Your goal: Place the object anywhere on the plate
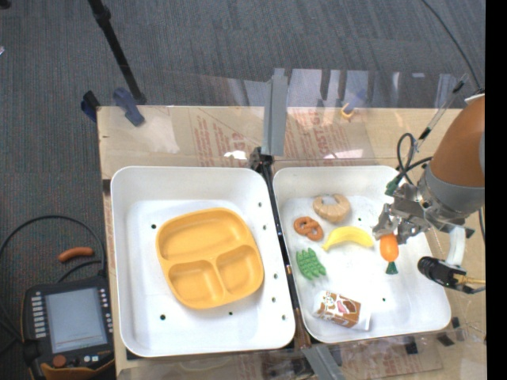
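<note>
A yellow plate [209,256] with three compartments lies in the left bin [127,212]. In the right bin [428,307], my gripper [394,232] reaches in from the right edge. An orange toy carrot [388,249] sits directly at its fingertips, green tip pointing toward the bin's front. The gripper looks shut on the carrot's upper end. The carrot is just right of a yellow banana [348,238]. The plate is well to the left, across the wall between the bins.
The right bin also holds a round bread roll [331,207], a brown pretzel [308,228], a green toy [310,264] and a small brown carton [342,309]. A black part [440,271] of the arm hangs over the bin's right side.
</note>
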`<action>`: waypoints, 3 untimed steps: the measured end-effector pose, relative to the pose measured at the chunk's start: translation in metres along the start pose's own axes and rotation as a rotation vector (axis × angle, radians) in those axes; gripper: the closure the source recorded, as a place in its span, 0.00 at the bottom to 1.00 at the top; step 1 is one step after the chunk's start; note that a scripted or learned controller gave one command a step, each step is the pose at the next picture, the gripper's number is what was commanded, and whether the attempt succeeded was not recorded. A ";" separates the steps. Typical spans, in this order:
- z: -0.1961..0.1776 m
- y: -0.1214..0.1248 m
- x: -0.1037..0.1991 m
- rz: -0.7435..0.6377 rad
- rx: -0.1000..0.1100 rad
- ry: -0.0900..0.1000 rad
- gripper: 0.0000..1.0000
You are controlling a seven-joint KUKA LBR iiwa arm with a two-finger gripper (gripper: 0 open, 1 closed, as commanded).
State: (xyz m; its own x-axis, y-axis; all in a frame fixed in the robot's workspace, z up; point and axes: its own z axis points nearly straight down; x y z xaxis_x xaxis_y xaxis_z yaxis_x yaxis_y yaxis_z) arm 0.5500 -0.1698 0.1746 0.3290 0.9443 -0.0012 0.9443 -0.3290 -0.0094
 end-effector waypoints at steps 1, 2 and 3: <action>0.001 0.010 0.096 0.022 -0.001 0.000 1.00; -0.016 0.005 0.127 -0.171 -0.003 -0.001 1.00; -0.035 -0.020 0.198 -0.187 -0.003 -0.001 1.00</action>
State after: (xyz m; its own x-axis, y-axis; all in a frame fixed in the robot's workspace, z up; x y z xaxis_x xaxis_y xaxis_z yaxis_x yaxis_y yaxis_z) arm 0.5964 0.0233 0.2098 0.1480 0.9890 -0.0011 0.9890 -0.1480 -0.0065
